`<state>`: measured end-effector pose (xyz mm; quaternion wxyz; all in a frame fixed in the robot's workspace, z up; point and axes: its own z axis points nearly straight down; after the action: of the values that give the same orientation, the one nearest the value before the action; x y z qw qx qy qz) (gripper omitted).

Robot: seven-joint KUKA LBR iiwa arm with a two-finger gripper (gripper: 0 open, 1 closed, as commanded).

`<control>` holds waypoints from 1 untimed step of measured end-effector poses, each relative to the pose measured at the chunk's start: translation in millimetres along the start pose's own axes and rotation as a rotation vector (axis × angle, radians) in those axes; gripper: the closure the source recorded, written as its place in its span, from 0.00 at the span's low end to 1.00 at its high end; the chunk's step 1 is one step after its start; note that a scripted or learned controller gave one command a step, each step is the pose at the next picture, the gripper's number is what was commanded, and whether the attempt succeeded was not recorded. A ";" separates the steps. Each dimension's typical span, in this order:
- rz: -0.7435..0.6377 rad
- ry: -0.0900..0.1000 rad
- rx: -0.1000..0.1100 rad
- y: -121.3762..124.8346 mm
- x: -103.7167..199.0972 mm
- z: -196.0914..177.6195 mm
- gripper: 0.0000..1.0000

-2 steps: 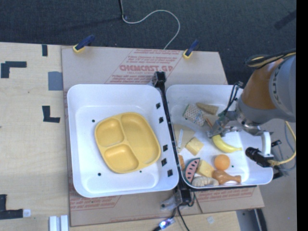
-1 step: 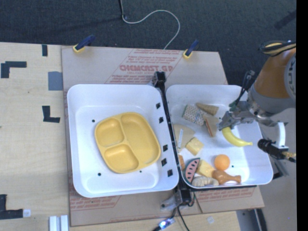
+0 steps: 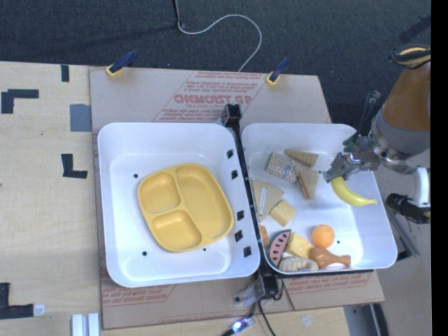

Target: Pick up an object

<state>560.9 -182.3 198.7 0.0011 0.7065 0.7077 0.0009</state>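
Cardboard underlies both white bins; fingers touch the banana, grip unclear.

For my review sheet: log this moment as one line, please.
arm: over right bin | tool: just above banana, grip unclear | left bin: yellow plate | pick: not confirmed

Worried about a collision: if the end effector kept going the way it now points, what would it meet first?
Probably the banana, lying just below the end effector in the right bin; the single slanted view leaves the height gap unclear.
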 end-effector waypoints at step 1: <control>0.000 0.000 0.001 0.8 0.8 -26.9 1.00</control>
<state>561.6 -181.4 225.6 0.0004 0.7064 0.7078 0.0005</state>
